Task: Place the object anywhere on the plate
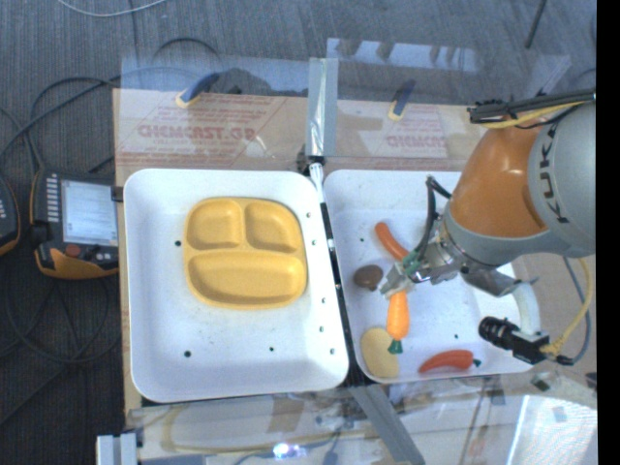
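Observation:
A yellow divided plate (246,252) lies in the left bin (155,356). The right bin (455,329) holds several toy foods. My gripper (405,273) hangs low over them, at the middle of that bin. Just below it lies an orange carrot with a green top (397,317). A brown rounded piece (368,277) sits just to its left. An orange sausage-like piece (390,239) lies just above it. Nothing can be seen held in the gripper.
A pale yellow piece (380,350) and a red sausage-like piece (447,361) lie near the right bin's front wall. The bins meet at a raised rim (331,260). The arm's orange band (494,194) covers the right bin's far right part.

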Motion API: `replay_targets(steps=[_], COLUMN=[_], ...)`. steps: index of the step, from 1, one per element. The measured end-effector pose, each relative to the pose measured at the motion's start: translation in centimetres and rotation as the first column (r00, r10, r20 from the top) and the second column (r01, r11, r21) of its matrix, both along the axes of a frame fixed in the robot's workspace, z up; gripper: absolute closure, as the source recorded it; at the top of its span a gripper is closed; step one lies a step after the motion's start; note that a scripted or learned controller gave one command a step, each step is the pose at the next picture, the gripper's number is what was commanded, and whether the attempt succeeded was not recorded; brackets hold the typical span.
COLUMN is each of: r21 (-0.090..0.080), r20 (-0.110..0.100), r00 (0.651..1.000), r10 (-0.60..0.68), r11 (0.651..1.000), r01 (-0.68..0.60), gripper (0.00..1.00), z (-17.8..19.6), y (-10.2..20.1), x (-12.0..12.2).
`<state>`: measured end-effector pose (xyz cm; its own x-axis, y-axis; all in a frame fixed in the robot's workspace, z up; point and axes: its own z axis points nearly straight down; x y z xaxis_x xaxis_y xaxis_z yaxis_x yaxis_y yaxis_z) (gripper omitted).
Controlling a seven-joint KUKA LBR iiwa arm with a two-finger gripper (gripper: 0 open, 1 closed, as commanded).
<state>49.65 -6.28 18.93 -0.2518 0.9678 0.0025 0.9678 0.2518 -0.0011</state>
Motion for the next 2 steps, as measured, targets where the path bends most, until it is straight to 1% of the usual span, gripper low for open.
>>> replay_targets(steps=[1, 2], r21=[-0.002, -0.005], r20=[-0.001, 0.000], r00=[0.999, 0.978], r10=[0.044, 0.210], r11=[0.999, 0.978], r01=[-0.044, -0.210], gripper=[1.00, 1.00], z=[1.4, 7.7], y=[9.5, 6.0], x=[2.9, 9.6])
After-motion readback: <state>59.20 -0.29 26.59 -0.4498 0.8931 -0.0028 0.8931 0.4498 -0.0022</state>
